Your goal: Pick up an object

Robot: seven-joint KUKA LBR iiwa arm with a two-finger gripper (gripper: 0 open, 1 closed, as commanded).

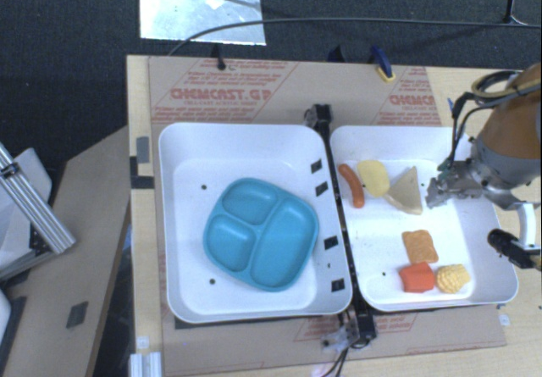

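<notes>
Table [279, 83] under a printed cardboard sheet carries two shallow white bins side by side: the left bin [182, 155] holds a blue divided plate [261, 234], and the right bin [500, 282] holds the loose toy food that the task can draw on. The grey arm with its orange band [512, 125] comes in over the right bin's far side, and its end effector [445, 189] sits low near the bin floor, too dark and small here to tell how it is set or whether it has anything. The relation that matters is short: the pale tan wedge [407, 191], like a slice of cheese or bread, lies just beside the end effector on the side toward the bin divider, its point aimed up and away, its broad edge down. I judge it the likeliest target. Beyond it lie a yellow rounded piece [373, 177] and a red sausage [351, 185], its long axis running roughly along the divider. Nearer the front rim are an orange cracker [419, 246], a red block [416, 278] and a small yellow corn-like piece [452, 279], well apart from the end effector.
</notes>
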